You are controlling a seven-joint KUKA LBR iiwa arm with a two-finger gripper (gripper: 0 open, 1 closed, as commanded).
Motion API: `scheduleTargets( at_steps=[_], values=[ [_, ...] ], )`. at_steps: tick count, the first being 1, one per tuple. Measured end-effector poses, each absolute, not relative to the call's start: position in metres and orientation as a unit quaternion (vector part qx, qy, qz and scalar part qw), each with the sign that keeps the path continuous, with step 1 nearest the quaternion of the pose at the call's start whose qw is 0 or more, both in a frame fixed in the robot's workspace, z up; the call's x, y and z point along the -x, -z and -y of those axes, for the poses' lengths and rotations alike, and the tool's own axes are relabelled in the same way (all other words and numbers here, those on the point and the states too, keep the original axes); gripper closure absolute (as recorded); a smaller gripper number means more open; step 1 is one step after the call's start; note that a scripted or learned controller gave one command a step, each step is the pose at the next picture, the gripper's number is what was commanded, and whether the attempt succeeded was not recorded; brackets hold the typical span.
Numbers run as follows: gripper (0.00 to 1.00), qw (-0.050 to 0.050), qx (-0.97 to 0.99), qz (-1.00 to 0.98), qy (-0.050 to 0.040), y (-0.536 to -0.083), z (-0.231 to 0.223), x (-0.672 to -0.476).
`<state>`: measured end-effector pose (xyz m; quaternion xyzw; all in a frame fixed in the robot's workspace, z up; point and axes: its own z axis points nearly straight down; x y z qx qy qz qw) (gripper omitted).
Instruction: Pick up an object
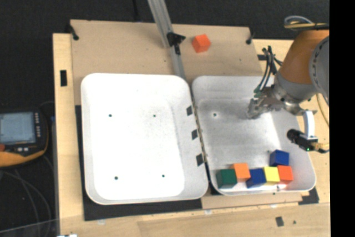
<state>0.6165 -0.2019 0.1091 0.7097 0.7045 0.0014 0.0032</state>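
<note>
Wooden bench (122, 47), two white bins: my arm (302, 66) reaches into the right bin (233, 136) from three o'clock.

From my console the gripper (256, 108) hangs over bare floor at the bin's centre; whether it is parted or closed, I cannot tell. Green (226, 177), orange (242, 171), blue (256, 177), yellow (272, 175) blocks cluster at five o'clock; another orange cube (201, 43) sits on the bench at twelve.

The grey arm (319, 66) with its orange band (299, 58) comes in from the right, bent down, its end effector (255, 108) pointing low.
</note>
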Motion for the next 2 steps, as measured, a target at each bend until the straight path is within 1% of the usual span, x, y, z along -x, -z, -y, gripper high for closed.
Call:
scheduleTargets(
  at_steps=[1, 2],
  values=[
    [0.00, 0.003, -0.710, -0.704, -0.0013, -0.108, 0.202, -0.616],
    [0.00, 0.004, -0.708, -0.706, -0.0014, -0.167, 0.213, -0.622]
  ],
)
